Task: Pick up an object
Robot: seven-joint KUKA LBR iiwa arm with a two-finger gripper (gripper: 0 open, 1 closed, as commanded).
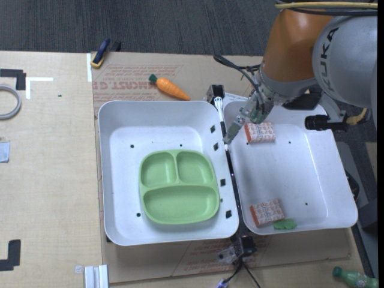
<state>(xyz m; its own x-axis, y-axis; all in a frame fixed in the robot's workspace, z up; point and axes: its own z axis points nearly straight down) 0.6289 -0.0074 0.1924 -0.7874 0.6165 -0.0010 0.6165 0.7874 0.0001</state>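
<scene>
My gripper (238, 126) hangs over the far left corner of the right bin (336, 179), close to the wall between the two bins. Just to its right, an orange-and-white snack packet (260, 132) lies on the bin floor, apart from the gripper tip. A second packet of the same kind (266, 211) rests near the bin's front wall, with a small green object (284, 224) beside it. Nothing shows held in the gripper. In the left bin (120, 131) lies a green divided plate (178, 186).
A toy carrot (170, 87) lies on the cardboard behind the left bin. A blue-and-yellow tool (101, 52) sits at the far bench edge. A green bottle (354, 276) lies at the front right, and a tape ring (7, 101) at the far left.
</scene>
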